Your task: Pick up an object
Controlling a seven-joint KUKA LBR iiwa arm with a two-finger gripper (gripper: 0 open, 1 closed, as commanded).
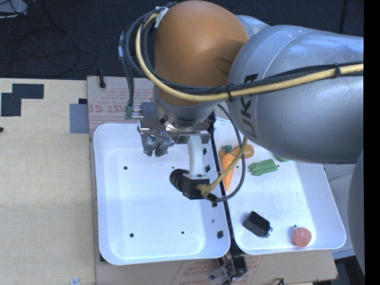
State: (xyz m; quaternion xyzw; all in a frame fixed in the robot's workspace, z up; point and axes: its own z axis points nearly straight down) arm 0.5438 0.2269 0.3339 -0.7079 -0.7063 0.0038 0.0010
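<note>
My gripper (157,145) hangs below the orange band of the arm, over the back part of the left bin (113,218). Nothing can be seen held in it. In the right bin (323,209) lie an orange carrot-shaped piece (229,161) by the dividing wall, a green piece (263,167) just right of it, a small black block (257,224) near the front, and a reddish ball (301,236) in the front right corner. The arm's bulk hides the back of both bins.
A white and black fitting with a yellow cable (191,183) hangs from the wrist over the left bin's right side. The bins rest on a cardboard sheet (110,103); a wooden bench top (41,177) lies to the left.
</note>
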